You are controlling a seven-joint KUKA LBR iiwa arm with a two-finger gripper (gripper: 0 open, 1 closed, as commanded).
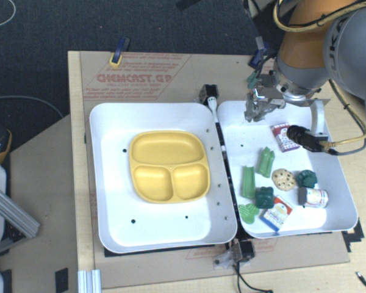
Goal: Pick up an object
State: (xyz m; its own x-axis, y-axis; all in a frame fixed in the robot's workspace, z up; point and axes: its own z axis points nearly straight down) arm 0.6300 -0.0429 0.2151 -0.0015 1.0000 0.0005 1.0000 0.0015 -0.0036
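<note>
My gripper [254, 113] hangs over the far left corner of the right bin [335, 191], above bare white floor, with nothing seen between its fingers. The nearest object is a small red and white packet [281, 136], to the gripper's right and nearer the camera. Further forward lie two green pieces [266, 162] [248, 181], a speckled cookie [283, 178], a dark teal lump [305, 178], a dark green block [264, 196], a white cup with a yellow label [315, 198], a red, white and blue carton [276, 213] and a light green leaf shape [248, 212].
The left bin [107, 163] holds a yellow three-compartment plate [169, 165]. A black divider clamp [208, 93] sits between the bins at the far edge. Cardboard lies under both bins, with a blue and yellow clip [118, 52] at its far left.
</note>
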